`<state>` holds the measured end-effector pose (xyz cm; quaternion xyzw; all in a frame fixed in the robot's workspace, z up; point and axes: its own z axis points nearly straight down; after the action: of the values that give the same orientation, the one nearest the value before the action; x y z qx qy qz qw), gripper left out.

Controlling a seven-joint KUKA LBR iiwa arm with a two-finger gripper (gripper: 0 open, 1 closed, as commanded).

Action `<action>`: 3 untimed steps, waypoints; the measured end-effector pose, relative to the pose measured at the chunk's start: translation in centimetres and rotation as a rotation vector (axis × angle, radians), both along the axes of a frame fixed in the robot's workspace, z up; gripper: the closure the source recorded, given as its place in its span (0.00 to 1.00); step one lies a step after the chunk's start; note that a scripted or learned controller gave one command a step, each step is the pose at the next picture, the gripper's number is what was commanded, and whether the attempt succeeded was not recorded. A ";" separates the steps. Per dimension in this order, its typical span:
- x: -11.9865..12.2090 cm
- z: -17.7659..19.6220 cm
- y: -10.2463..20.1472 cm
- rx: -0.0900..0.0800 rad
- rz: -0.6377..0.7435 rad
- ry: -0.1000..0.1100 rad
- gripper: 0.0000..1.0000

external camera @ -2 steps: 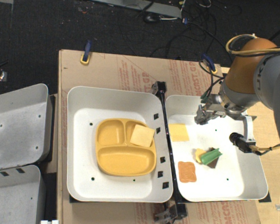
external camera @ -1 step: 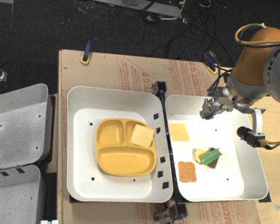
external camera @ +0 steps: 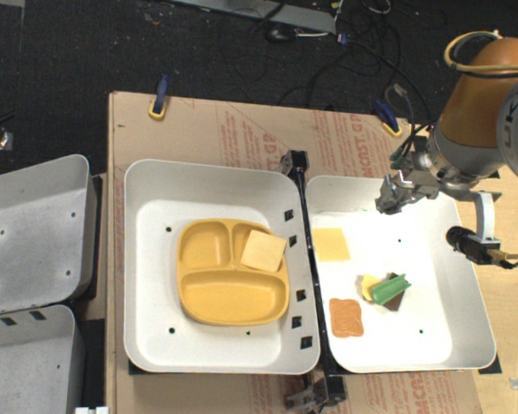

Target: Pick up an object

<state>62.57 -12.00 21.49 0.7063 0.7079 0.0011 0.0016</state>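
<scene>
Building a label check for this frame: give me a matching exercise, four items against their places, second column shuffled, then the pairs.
Items:
1. pale cheese slice
2. yellow square
3. orange-brown patty
4. hand

Places:
A. right bin, near its front left corner
B. over the right bin's back edge
C. on the yellow tray in the left bin
D. right bin, beside the divider, behind the patty

Pairs: 1-C, 2-D, 3-A, 4-B
</scene>
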 end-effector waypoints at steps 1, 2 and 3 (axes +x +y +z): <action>0.2 1.2 5.5 0.002 0.005 0.001 1.00; -0.8 0.4 10.5 0.002 0.005 0.006 1.00; -1.2 0.0 15.3 0.002 0.005 0.005 1.00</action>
<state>61.37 3.34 21.50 0.7046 0.7096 0.0002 -0.0010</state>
